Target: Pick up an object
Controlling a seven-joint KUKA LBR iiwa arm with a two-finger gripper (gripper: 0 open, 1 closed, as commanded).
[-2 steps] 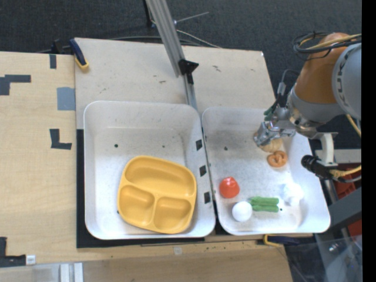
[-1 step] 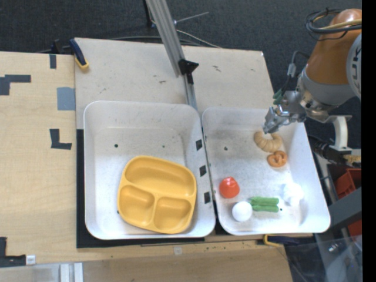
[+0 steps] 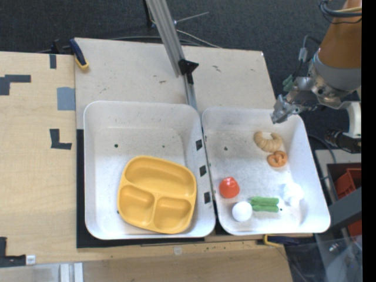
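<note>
With the gripper (image 3: 280, 113) poised at the right white bin's (image 3: 314, 175) far rim, its opening impossible to judge, it should drop straight onto the tan croissant-shaped toy (image 3: 268, 140) just beside it.

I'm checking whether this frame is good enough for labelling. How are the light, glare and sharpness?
Camera view: soft, even light with faint shadows; the yellow tray is crisp; the white ball and the pale lump in the right bin nearly wash out against its white floor; the hand is small and slightly soft, so its state is unclear.
</note>
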